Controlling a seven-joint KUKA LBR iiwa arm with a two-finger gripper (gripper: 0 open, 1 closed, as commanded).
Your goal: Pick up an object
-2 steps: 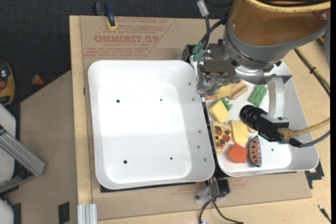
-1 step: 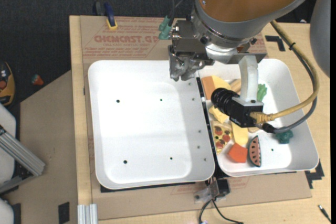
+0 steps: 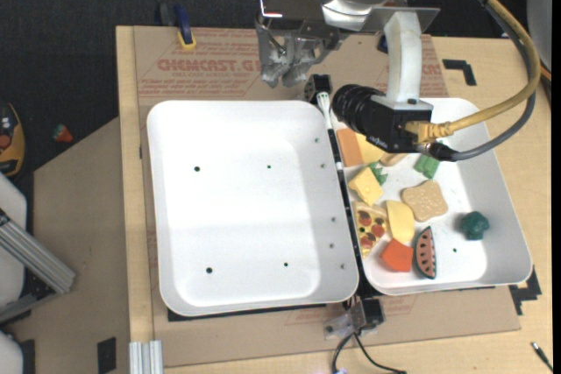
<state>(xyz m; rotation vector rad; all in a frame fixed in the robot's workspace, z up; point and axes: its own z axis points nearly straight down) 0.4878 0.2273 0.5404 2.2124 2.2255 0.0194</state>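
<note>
Camera view: two shallow white plastic bins side by side on the table (image 3: 140, 302), which is covered with brown cardboard. The left bin (image 3: 237, 276) has a smooth glossy floor with four small dark dots. The right bin (image 3: 500, 215) carries the pickable things, all small toy food pieces bunched toward its left half: one tan, speckled bread slice (image 3: 425, 201), one watermelon wedge (image 3: 425, 253) with red flesh, dark seeds and a dark rind, one red-orange block (image 3: 396, 256), one pizza slice (image 3: 371, 225) with red dots, two pale yellow cheese-like wedges (image 3: 365, 185) and (image 3: 401, 220), one orange wedge (image 3: 351, 146), one small green piece (image 3: 428, 165), and one dark teal lumpy piece (image 3: 474, 225) lying apart near the right wall. The hand (image 3: 285, 66), metallic grey, hangs above the cardboard just behind the left bin's far edge, well apart from the toys; cannot tell whether it is apart or together. A black camera-like unit (image 3: 372, 116) with a yellowish cable (image 3: 508, 101) sits over the right bin's far corner.
</note>
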